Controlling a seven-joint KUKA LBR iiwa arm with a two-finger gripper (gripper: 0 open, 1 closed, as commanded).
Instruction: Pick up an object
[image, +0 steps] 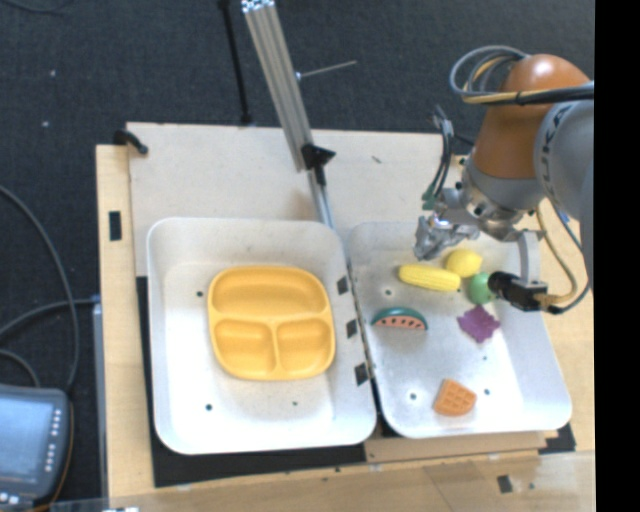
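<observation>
My gripper (432, 244) hangs over the far part of the right bin (520, 395), just above and left of a yellow corn cob (428, 277). A yellow lemon (463, 263) and a green ball (479, 287) lie right beside the cob. Further forward are a watermelon slice (400, 320), a purple piece (478, 324) and an orange waffle wedge (454, 398). Nothing shows between the fingers.
The left bin (180, 400) holds a yellow divided plate (270, 321). A slanted aluminium pole (285, 90) rises behind the bins, its base near the divide. Cables loop beside the arm at the right.
</observation>
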